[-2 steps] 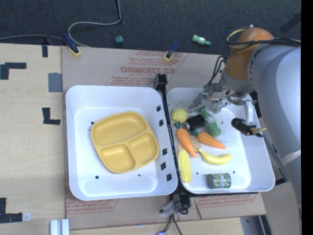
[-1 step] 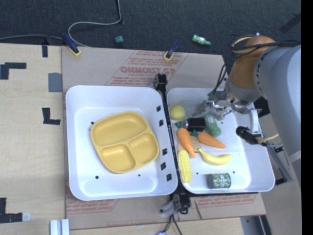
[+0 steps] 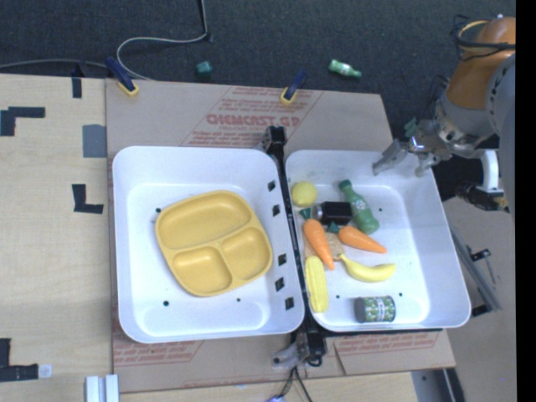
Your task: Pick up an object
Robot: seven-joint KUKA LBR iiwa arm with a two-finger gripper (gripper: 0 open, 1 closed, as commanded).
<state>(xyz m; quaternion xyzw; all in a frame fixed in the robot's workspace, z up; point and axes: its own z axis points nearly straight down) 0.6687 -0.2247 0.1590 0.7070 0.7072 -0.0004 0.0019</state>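
Note:
The right bin (image 3: 435,249) holds several toy foods: a yellow lemon (image 3: 304,193), a green bottle (image 3: 360,208), a small black item (image 3: 335,211), two carrots (image 3: 316,241) (image 3: 362,239), a banana (image 3: 368,268), a corn cob (image 3: 316,283) and a dark green can (image 3: 374,309). My gripper (image 3: 400,167) hangs over the bin's far right corner, above and to the right of the bottle. Its fingers are spread, with nothing between them.
The left bin (image 3: 134,182) contains a yellow divided plate (image 3: 213,241). A black clip (image 3: 274,136) joins the bins at the far edge. Beyond the cardboard lie a small green bottle (image 3: 344,69), a teal piece (image 3: 203,68) and a cable (image 3: 159,40).

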